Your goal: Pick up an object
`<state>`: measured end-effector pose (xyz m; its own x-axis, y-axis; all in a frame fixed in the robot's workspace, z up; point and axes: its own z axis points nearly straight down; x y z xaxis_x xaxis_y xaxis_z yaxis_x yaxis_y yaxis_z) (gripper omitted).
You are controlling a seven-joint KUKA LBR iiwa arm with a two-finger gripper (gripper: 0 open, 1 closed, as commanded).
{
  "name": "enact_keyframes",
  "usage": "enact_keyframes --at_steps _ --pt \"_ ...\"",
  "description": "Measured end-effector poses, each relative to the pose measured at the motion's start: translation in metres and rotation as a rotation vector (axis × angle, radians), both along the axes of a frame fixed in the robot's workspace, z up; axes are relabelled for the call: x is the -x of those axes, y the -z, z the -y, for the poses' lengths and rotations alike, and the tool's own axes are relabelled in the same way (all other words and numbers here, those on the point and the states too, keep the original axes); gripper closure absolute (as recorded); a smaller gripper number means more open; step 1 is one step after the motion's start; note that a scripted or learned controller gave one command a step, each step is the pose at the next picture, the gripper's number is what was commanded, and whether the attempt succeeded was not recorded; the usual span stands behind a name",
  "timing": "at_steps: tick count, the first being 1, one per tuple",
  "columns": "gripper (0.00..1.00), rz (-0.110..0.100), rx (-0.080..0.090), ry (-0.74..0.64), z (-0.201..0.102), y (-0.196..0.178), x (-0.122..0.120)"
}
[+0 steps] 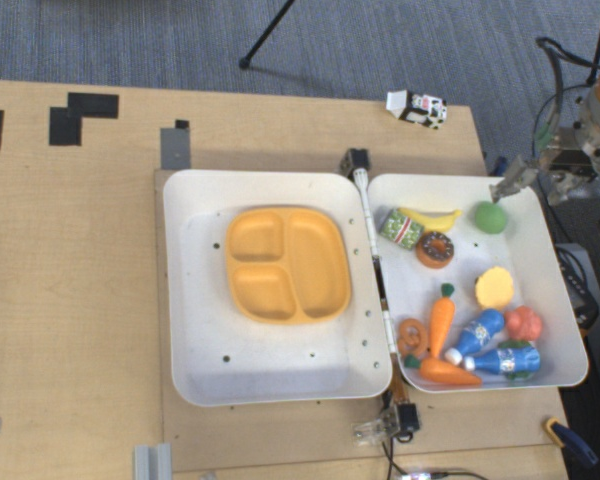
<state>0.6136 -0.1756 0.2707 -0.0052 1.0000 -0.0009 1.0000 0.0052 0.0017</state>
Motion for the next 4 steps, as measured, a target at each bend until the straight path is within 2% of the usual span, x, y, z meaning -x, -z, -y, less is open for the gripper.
enact_keyframes --at_steps 1,2,3,4 --pt "0.00 -0.001 -0.001 -0.132 -0.077 0.081 0.045" --pt "0.00 0.000 0.000 -0.162 -0.076 0.180 0.089" --pt "1.00 0.003 0.000 -0.162 -0.077 0.169 0.087" --pt "1.00 0.002 -0.001 -0.023 -0.135 0.086 0.095"
